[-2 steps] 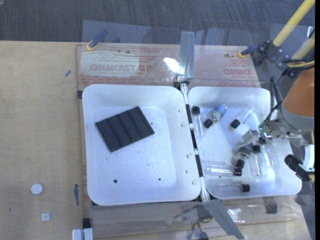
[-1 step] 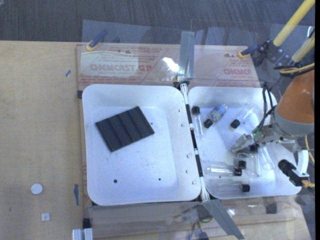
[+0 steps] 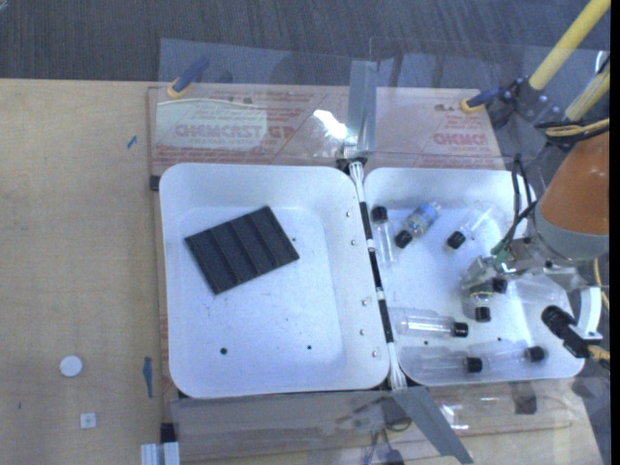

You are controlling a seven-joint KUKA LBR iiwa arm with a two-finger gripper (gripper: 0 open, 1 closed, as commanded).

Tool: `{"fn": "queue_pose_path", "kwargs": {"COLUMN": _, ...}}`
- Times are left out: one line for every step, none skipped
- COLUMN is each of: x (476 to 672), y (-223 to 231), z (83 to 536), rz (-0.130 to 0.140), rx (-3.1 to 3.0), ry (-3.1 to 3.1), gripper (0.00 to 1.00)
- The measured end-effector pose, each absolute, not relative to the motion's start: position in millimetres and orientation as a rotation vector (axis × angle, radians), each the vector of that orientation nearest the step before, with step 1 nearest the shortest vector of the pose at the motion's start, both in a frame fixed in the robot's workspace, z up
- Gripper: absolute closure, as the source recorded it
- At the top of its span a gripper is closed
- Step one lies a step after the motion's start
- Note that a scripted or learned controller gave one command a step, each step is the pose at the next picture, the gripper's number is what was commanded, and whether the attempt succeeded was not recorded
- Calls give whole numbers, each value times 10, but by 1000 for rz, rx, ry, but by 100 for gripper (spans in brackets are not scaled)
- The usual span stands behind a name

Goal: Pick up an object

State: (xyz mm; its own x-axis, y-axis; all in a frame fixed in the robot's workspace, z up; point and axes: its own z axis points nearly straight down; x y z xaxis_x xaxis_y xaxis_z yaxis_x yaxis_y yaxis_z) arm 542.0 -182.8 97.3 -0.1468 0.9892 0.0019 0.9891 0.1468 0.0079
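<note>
The right bin (image 3: 426, 284) holds several clear vials with black caps. One with a blue label (image 3: 418, 219) lies near the back. Another (image 3: 427, 325) rests near the middle, and a third (image 3: 444, 364) lies along the front wall. My gripper (image 3: 481, 281) hangs low over the right part of this bin, among the vials, with a black-capped vial (image 3: 481, 310) just in front of it. I see nothing clearly held. The orange band of the arm (image 3: 581, 197) sits above and to the right.
The left bin (image 3: 194, 347) holds a black ribbed pad (image 3: 241, 249). A slim vial (image 3: 382, 235) lies along the right bin's left wall. Cardboard sheets and blue clamps stand behind both bins. Cables hang by the arm at the right.
</note>
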Motion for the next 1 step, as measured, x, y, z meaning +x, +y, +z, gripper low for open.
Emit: {"fn": "queue_pose_path", "kwargs": {"x": 5656, "y": -1361, "z": 1953, "rz": 1, "rx": 2126, "ry": 2310, "gripper": 100}}
